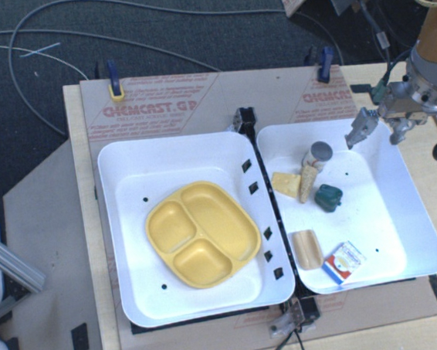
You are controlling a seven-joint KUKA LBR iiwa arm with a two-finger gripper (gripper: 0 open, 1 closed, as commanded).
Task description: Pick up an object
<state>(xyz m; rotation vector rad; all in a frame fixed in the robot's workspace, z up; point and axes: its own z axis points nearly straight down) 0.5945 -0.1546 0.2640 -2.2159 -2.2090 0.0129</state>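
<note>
My gripper hangs over the right bin's far right corner, its two fingers spread open with nothing between them. Left of it in that bin lie a tan cone with a grey cap, a pale yellow wedge and a dark green lump. Nearer the front are a tan block and a small red, white and blue box. The closest object, the capped cone, lies apart from the fingers by a clear gap.
The left bin holds a yellow divided plate. A black divider with clips runs between the bins. Blue clamps grip the board's far edge. Cables trail over the dark floor at the top left.
</note>
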